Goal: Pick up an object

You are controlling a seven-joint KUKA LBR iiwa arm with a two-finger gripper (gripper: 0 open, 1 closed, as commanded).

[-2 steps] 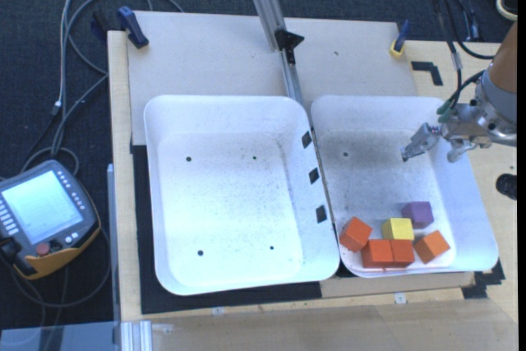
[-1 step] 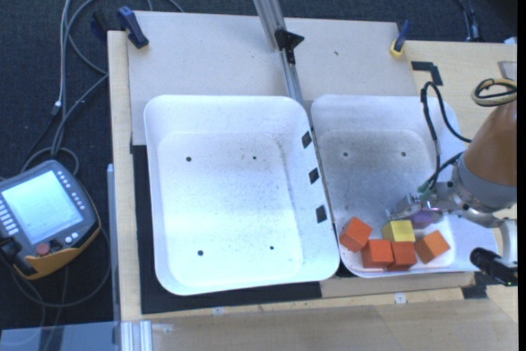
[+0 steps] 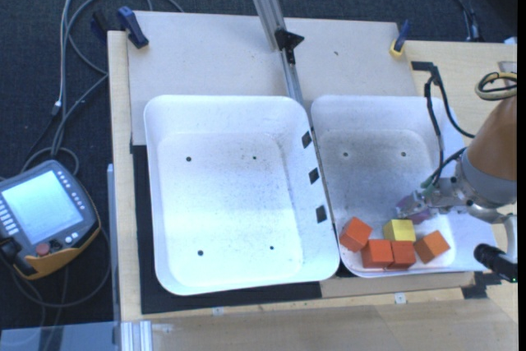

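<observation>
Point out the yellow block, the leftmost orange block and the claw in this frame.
yellow block (image 3: 403, 229): camera view, on its top face.
leftmost orange block (image 3: 355, 233): camera view, on its top face.
claw (image 3: 417, 206): camera view, at its tip above the yellow block, in the right bin.

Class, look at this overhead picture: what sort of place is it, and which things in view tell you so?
Probably a robotics lab bench. A grey-and-orange arm reaches over two white bins; small blocks sit in the right bin; a handheld control pendant and cables lie on the dark carpet.
</observation>
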